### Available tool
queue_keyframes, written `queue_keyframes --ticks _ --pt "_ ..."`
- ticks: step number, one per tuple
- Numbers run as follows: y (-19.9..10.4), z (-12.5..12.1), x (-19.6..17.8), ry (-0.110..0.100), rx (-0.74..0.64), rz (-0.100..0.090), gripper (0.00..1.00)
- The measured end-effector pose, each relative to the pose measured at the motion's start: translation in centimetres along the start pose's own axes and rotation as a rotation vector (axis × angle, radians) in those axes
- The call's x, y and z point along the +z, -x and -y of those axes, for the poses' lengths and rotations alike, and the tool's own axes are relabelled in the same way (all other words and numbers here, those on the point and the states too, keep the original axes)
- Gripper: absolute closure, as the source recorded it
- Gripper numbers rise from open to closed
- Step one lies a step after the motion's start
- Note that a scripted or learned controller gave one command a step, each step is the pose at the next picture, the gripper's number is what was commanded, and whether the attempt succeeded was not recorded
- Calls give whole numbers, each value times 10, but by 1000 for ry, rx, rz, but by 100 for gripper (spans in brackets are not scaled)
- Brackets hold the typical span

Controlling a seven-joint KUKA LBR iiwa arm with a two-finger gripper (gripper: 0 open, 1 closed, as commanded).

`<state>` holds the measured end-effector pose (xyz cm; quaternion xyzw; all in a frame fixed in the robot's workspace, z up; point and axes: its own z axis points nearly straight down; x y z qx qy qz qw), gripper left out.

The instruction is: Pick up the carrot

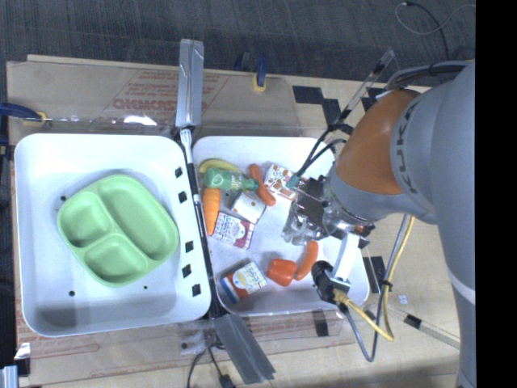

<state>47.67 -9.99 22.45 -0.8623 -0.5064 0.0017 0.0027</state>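
The carrot (pixel 211 208) lies near the left wall of the right bin (pixel 242 145), at about nine o'clock from the bin's middle, its green top pointing up toward a banana (pixel 216 166) at twelve o'clock from it. A small carton (pixel 233 231) sits just beside it at four o'clock, so the freest approach looks to be from above along its length. The gripper (pixel 299 226) hangs over the bin's right part, at three o'clock from the carrot and well apart from it; whether the claw is open or closed cannot be told. The left bin holds a green divided plate (pixel 118 229).
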Motion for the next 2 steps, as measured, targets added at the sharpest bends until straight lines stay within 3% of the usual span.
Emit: queue_keyframes --ticks 1,2 --pt "13 -6 68 -4 249 2 100" --pt "13 -6 68 -4 249 2 0"
